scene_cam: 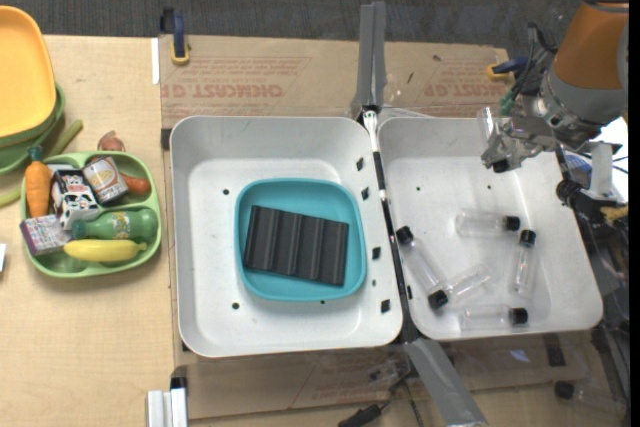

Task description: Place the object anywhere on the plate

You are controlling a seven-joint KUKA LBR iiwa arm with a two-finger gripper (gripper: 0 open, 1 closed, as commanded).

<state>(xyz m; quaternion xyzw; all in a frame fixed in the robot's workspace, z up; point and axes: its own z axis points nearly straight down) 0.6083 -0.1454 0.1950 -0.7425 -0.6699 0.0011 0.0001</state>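
two shallow white bins sit side by side on the bench, closest to the lens at their lower rims: the left bin (195,245) and the right bin (565,300). inside the left bin rests a teal plate (252,205), squarish with rounded corners, and on it lies a dark grey ribbed block (296,243), tilted slightly, covering most of the plate's middle.

the grey arm with its orange band (590,45) reaches in from the right, and its gripper (503,155) hangs over the upper right part of the right bin; whether its fingers stand wide or narrow cannot be told from this angle, and nothing is seen between them.

to the far left, a green divided tray (150,250) holds toy food, with a banana (100,251) and a carrot (37,188) among it, below a stack of yellow and green dishes (20,75).

smallest, several clear vials with black caps (518,265) lie scattered across the floor of the right bin, well apart from the plate.
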